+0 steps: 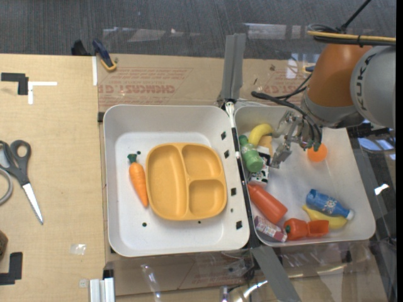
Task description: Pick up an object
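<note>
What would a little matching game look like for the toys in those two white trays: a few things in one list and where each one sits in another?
Things:
1. toy carrot
2. blue bottle
3. small orange ball
4. yellow divided plate

Places:
A. right bin, near its front right corner
B. left bin, in the middle
C. left bin, beside the plate's left edge
D. right bin, just right of the gripper

Pairs: 1-C, 2-A, 3-D, 4-B
</note>
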`<state>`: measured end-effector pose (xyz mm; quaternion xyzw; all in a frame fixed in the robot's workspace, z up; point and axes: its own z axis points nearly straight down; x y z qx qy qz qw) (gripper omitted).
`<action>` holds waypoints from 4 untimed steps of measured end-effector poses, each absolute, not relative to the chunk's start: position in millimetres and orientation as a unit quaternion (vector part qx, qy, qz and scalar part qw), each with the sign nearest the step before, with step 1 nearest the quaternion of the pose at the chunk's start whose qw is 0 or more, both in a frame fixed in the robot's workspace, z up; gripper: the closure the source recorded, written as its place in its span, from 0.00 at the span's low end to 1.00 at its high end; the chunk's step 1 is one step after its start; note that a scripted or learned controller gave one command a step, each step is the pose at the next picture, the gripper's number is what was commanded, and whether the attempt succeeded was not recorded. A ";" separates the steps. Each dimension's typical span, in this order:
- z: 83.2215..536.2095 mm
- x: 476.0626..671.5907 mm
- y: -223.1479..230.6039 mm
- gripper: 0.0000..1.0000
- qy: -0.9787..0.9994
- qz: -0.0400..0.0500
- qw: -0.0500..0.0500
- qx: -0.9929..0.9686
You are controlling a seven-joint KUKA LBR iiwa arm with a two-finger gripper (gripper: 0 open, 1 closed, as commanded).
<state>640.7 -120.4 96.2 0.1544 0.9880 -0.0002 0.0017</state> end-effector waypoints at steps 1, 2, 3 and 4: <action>92.8 571.0 -174.3 0.00 0.995 0.000 0.001 0.096; 92.1 516.2 -171.7 0.00 0.988 0.000 0.001 0.156; 100.2 636.7 -123.8 0.00 0.988 0.000 0.002 0.153; 93.1 579.3 -185.8 0.00 0.989 0.000 0.002 0.151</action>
